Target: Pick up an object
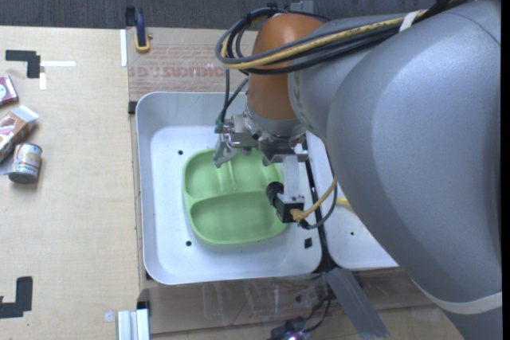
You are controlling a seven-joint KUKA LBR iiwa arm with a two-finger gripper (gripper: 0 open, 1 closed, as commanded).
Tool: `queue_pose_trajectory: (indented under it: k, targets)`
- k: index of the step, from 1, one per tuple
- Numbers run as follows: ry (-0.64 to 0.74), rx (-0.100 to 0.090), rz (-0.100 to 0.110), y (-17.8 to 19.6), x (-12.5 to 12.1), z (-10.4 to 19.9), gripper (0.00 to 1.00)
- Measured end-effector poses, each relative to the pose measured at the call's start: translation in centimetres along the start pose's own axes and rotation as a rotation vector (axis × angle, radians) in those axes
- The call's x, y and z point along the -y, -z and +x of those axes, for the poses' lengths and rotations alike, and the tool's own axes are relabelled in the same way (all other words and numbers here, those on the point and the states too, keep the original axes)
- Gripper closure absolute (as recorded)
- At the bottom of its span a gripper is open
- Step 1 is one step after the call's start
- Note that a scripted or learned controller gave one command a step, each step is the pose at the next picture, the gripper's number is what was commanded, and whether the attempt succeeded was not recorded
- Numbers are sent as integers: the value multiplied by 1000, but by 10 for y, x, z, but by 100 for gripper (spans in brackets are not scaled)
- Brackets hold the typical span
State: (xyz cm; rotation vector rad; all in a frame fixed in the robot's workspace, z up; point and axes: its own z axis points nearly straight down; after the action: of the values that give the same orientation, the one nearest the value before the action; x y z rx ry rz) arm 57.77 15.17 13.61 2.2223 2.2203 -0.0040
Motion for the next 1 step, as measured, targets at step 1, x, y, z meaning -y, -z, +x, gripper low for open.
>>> queue_pose_trajectory:
  k: [1]
  targets:
    - [2, 0, 0, 106, 100, 66, 0]
